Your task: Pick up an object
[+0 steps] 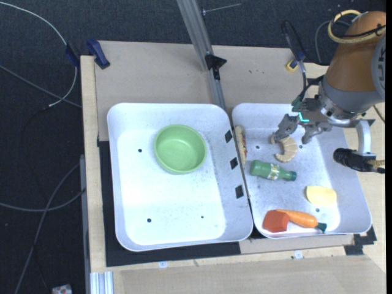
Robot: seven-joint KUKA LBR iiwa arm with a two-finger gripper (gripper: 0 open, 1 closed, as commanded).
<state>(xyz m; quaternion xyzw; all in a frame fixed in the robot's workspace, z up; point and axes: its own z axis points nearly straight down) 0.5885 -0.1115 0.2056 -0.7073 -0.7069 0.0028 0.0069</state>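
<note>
My gripper (296,131) hangs over the back part of the right bin (350,182), its two dark fingers spread open with nothing between them. Just below and in front of the fingertips lies a tan curved piece like a bread crust (286,151). A green bottle (273,171) lies on its side in the bin's middle. A pale yellow chunk (321,195) rests further right. An orange carrot (300,218) and a red-orange piece (275,222) sit at the bin's front edge.
The left bin (141,213) holds a green bowl (179,148) at its back. A thin tan stick (241,146) lies along the right bin's left wall. A metal pole (199,29) slants up from between the bins. The grey and orange arm (355,60) stands at the right.
</note>
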